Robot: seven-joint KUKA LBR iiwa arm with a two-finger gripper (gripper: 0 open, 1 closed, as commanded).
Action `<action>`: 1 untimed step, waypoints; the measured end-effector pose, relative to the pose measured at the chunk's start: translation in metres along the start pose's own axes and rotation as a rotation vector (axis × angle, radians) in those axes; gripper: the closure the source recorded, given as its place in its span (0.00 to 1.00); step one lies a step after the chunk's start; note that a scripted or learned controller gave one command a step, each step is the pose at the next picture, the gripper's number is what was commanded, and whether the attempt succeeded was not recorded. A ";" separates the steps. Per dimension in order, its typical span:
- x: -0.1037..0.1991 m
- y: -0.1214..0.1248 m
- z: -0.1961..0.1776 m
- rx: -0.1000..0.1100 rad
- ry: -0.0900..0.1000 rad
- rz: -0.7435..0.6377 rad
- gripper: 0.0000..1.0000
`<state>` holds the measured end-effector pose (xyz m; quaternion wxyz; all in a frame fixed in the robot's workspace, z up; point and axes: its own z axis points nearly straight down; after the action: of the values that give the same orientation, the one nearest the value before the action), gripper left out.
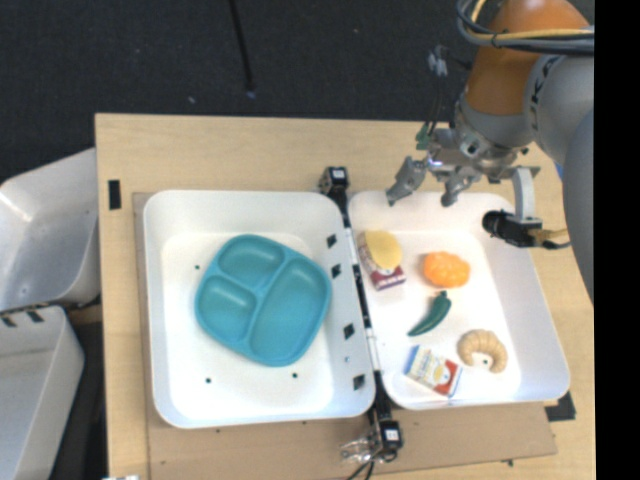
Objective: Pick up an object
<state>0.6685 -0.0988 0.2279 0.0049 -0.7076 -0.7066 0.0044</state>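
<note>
Now | gripper [428,190] open, empty | over right bin [530,298] far edge

You see two white bins: the left bin [170,388] carries a teal-blue divided plate [263,299], its three wells all the same flat blue. In the right bin [540,358] your colours are more mixed: a pale yellow item over a dark red and white packet [383,259], a bright orange lump [445,269], a dark green pepper [431,314], a tan croissant [483,349], and a small carton [433,371] in white with red and blue print, though its pattern is too blurred to read. The bench [250,148] is light wood against a black floor. The arm [525,53] shows orange above grey, with a metallic grey gripper [426,190].
</note>
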 end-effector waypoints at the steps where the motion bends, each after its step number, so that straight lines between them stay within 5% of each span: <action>1: 0.000 0.002 -0.010 -0.015 -0.001 -0.002 0.00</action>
<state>0.6711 -0.0985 0.2374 -0.0007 -0.7068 -0.7074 -0.0008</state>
